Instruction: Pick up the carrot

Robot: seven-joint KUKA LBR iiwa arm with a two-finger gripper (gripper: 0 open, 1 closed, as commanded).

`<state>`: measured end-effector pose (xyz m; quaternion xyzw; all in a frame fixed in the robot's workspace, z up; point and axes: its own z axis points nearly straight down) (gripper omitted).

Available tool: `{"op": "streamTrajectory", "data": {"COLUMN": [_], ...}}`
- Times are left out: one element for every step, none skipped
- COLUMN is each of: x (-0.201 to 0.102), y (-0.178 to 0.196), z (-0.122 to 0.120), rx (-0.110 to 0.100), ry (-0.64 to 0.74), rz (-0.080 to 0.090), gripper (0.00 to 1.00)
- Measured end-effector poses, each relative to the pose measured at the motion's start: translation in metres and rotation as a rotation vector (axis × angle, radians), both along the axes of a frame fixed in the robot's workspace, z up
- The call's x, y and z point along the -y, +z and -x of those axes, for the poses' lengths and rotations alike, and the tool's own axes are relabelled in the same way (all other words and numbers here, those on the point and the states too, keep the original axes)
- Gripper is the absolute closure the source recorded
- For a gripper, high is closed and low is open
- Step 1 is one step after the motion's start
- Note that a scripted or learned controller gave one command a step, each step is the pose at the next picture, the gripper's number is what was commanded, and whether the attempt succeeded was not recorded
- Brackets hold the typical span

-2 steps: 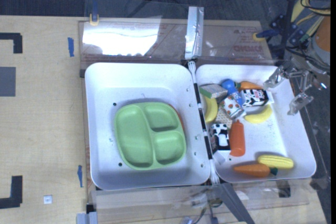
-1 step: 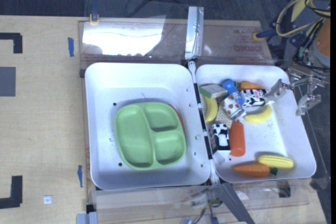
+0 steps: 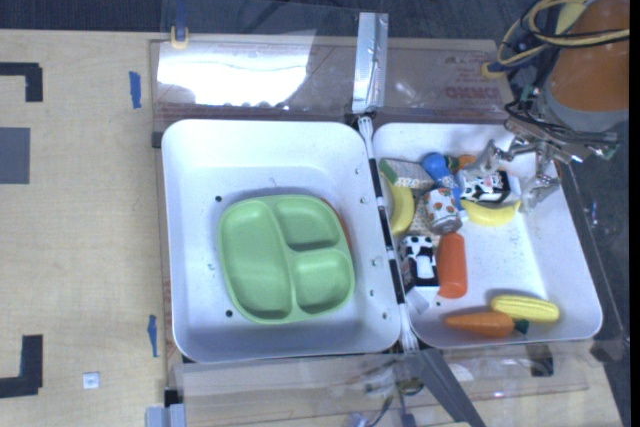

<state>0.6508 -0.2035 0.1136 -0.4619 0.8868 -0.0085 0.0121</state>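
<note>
Dark carpet and tripod legs frame the wooden counter (image 3: 80,245), where the carrot (image 3: 480,322) lies untouched at the lower edge of the right bin (image 3: 570,245), beside a corn cob (image 3: 525,307). Up at the bin's upper right, the end effector (image 3: 522,165) hangs over other toys; whether it's open or gripping anything I can't tell. I'd say everything is left to do.

Glossy white plastic bins (image 3: 190,315), matt green plastic tray (image 3: 287,258), smooth orange carrot (image 3: 480,322), pale wooden bench (image 3: 80,245)
</note>
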Motion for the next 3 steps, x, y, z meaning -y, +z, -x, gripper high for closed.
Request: {"op": "streamTrajectory", "data": {"x": [0.019,0.017,0.019], "y": [0.047,-0.022,0.059], "z": [0.064,0.116,0.125], "rx": [-0.026,-0.028,-0.023], "ry": [0.209,0.043,0.335], "rz": [-0.003,-0.009,0.0], "gripper": [0.0,0.0,0.0]}}
